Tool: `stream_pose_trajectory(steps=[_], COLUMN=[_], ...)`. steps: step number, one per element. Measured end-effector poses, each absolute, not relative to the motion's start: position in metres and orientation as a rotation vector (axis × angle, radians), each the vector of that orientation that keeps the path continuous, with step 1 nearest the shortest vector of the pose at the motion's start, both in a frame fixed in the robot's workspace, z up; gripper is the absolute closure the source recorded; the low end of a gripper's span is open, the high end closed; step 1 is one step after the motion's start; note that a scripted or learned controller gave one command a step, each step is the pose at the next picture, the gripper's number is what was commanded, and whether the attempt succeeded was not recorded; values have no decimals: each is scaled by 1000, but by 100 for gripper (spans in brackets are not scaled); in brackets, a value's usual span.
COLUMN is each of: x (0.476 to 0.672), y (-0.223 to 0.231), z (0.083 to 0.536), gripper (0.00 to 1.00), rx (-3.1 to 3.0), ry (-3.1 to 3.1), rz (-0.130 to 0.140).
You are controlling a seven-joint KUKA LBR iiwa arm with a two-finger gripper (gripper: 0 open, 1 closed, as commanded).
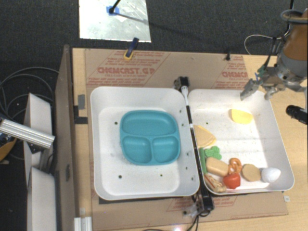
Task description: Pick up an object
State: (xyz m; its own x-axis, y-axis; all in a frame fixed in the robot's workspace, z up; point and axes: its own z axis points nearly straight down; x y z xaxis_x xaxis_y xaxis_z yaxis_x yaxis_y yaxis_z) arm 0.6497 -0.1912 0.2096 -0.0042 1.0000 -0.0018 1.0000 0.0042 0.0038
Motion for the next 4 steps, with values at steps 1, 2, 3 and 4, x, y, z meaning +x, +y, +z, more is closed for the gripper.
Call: stream_pose_trajectory(steps=[1, 2, 3, 4], x=[651, 654, 654, 638], y=[-207, -207, -206, -207], z=[78, 97, 96, 135], gripper=[0, 100, 0, 0], rx=[2222, 2211, 2210, 2218], ry=[2224, 2223, 2224, 2219], rz=[-4, 5, 3, 4])
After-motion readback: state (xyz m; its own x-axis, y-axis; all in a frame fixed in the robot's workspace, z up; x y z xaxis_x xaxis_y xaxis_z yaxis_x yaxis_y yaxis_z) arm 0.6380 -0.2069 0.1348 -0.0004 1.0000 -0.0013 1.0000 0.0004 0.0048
